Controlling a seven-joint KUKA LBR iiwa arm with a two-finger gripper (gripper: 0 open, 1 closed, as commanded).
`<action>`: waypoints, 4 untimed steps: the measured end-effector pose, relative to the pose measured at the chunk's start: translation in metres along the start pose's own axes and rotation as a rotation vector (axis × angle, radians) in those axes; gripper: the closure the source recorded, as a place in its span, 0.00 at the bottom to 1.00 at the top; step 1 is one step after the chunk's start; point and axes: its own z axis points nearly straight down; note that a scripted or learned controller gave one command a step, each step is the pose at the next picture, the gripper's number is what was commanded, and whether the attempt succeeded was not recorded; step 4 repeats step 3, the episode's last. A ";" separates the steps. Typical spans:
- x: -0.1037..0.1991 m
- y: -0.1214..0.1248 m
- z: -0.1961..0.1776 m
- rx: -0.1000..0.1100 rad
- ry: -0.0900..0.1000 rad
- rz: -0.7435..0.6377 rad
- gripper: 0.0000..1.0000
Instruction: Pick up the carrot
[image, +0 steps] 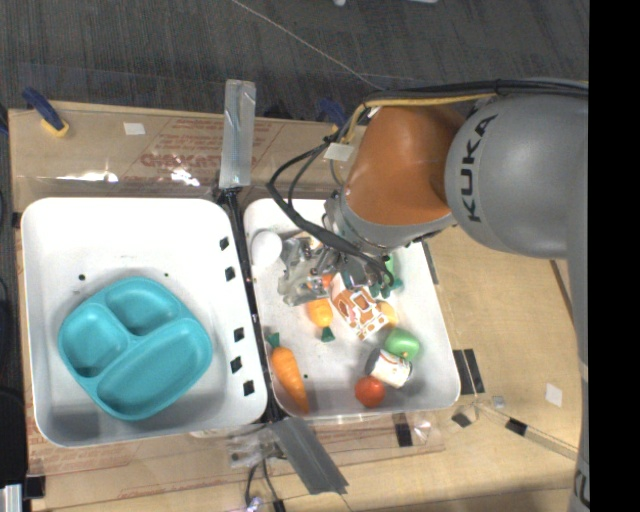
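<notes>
Carrot (289, 377) lies at the lower left of the right bin (445, 360); gripper (312, 272), state unclear, hangs above it.

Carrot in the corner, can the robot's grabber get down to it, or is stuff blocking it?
Probably yes. The carrot lies bare near the right bin's lower left corner, nothing on top. The gripper hangs just above it in the view. The bin wall beside it could crowd the grab.
</notes>
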 end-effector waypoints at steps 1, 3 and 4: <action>0.071 -0.045 -0.018 0.003 -0.002 -0.063 1.00; 0.010 0.007 -0.001 0.001 -0.006 -0.147 1.00; 0.010 0.007 -0.001 0.001 -0.006 -0.147 1.00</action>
